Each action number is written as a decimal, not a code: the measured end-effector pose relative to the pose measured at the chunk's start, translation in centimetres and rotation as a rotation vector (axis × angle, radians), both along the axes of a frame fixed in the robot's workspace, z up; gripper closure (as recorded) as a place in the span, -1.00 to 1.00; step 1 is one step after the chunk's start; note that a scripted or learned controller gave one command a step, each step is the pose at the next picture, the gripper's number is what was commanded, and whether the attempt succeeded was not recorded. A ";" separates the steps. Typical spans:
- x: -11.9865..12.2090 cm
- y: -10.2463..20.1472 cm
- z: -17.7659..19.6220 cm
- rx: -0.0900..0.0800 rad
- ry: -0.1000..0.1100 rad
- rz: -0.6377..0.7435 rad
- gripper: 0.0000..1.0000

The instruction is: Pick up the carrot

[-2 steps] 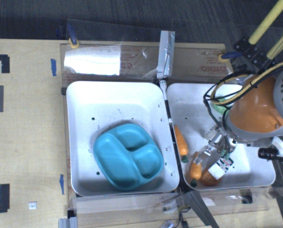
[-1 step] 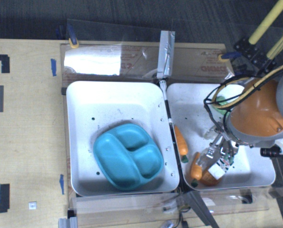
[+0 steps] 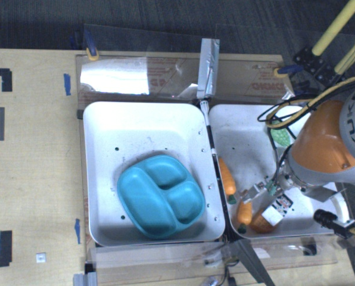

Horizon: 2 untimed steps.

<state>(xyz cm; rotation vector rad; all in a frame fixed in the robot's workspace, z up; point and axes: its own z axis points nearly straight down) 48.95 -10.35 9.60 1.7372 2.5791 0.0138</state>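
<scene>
Carrot (image 3: 226, 176): orange, elongated, lying in the right bin (image 3: 249, 130) against its left wall, beside the divider between the two bins. Its long axis runs roughly along that wall, from upper left to lower right in the camera view; the lower end reaches a small dark green spot, and which end is the tip cannot be told. Two further orange pieces lie near the bin's front edge: one (image 3: 244, 213) just below and right of the carrot, standing nearly upright in the view, and another (image 3: 260, 223) partly under the gripper. Gripper (image 3: 258, 195): low over the right bin, just right of the carrot and apart from it; whether its fingers are wide or narrow cannot be told, and nothing is seen between them. Arm (image 3: 323, 145): enters from the right, its orange band above the wrist, with black and yellow cables looping over it. Left bin (image 3: 106, 124): holds a blue divided tray (image 3: 159, 194) toward its front.
</scene>
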 end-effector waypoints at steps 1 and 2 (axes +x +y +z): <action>-0.9 3.5 9.0 0.003 0.027 0.347 -1.00; -1.0 0.5 4.4 0.001 0.034 0.636 -1.00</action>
